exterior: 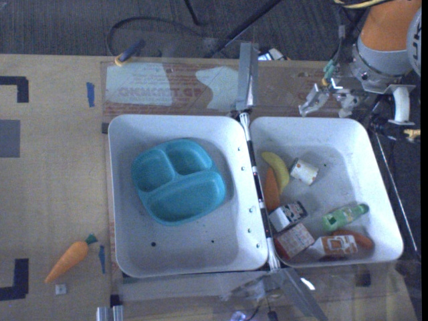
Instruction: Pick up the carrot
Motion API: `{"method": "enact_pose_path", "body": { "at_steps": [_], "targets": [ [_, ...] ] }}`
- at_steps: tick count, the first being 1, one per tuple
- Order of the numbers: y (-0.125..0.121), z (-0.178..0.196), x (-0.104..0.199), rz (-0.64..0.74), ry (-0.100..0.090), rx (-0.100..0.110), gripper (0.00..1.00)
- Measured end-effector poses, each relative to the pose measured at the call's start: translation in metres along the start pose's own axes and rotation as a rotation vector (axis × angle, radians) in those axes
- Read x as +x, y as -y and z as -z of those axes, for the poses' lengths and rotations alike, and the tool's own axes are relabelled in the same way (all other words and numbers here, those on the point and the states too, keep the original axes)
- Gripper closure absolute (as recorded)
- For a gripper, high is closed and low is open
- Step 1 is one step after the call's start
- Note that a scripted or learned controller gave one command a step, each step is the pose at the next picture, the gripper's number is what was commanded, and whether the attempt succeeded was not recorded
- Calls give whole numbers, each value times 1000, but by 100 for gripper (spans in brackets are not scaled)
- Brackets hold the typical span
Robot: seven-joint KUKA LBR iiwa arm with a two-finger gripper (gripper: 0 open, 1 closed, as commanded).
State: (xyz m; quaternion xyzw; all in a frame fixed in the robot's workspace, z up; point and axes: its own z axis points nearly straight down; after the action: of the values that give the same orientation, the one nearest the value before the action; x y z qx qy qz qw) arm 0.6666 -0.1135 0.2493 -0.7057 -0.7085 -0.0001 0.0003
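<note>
An orange carrot-like piece (271,190) lies along the left wall of the right bin (348,146), touching a yellow banana (277,168). A second carrot (67,261), with a green top, lies on the bench outside the bins at the lower left. My gripper (328,101) hangs above the far rim of the right bin, up and to the right of the orange piece. Its fingers (309,105) are open, with nothing between them.
The left bin (127,136) holds a blue divided plate (178,180). In the right bin are a small can (303,170), a small carton (288,215), a green bottle (345,215) and an orange-labelled bottle (341,244). A metal bar (245,79) stands behind the bins.
</note>
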Motion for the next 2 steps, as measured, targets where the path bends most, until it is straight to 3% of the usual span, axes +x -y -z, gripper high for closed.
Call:
{"method": "enact_pose_path", "body": {
  "at_steps": [1,2],
  "targets": [
    [0,-136,-26,-42,0,1,0],
    [5,-32,-49,-167,2,-3,0]
  ]
}}
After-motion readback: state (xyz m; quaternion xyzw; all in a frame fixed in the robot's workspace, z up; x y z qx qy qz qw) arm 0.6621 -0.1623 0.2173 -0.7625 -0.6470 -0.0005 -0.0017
